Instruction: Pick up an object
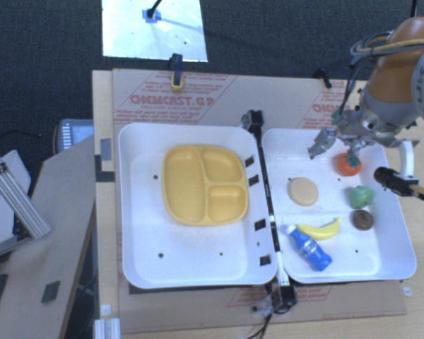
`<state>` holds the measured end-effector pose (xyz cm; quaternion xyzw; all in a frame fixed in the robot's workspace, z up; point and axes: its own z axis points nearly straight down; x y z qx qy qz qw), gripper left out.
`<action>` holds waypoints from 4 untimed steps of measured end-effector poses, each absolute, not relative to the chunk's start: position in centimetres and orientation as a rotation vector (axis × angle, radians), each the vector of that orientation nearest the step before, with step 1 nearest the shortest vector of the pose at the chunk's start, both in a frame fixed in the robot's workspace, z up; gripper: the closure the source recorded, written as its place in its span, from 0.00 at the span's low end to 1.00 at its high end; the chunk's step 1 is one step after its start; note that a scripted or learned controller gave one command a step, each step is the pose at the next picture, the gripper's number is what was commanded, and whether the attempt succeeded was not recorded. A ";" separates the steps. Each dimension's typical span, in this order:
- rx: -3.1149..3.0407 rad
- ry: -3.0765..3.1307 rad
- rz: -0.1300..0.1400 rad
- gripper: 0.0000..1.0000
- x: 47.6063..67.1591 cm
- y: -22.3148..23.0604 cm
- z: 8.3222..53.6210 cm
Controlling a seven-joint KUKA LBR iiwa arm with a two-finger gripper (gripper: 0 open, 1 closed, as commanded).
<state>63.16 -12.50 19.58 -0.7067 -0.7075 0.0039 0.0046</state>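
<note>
Here the gripper [337, 147] hangs over the upper part of the right bin [392, 260], its 2 grey fingers splayed apart with nothing between them: one finger [319, 145] points toward the lower left, the other ends close to the small orange object [349, 164]. That orange piece, with a touch of green at its base, lies just below and right of the midpoint of the jaws, nearly touching the right-hand fingertip. It looks roughly round, so no long axis would dictate wrist angle; a short shift toward the lower right would likely centre it.

Farther out sit a tan disc [303, 191], a green object [362, 195], a brown round object [363, 220], a banana [320, 229] and a blue bottle [309, 248]. The left bin [138, 210] holds a yellow divided tray [203, 185].
</note>
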 end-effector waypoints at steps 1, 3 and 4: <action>-2.219 -2.226 -0.001 0.00 63.4 -12.5 20.4; -2.219 -2.222 0.002 0.00 63.7 -12.4 9.0; -2.223 -2.226 -0.004 1.00 63.9 -12.5 10.4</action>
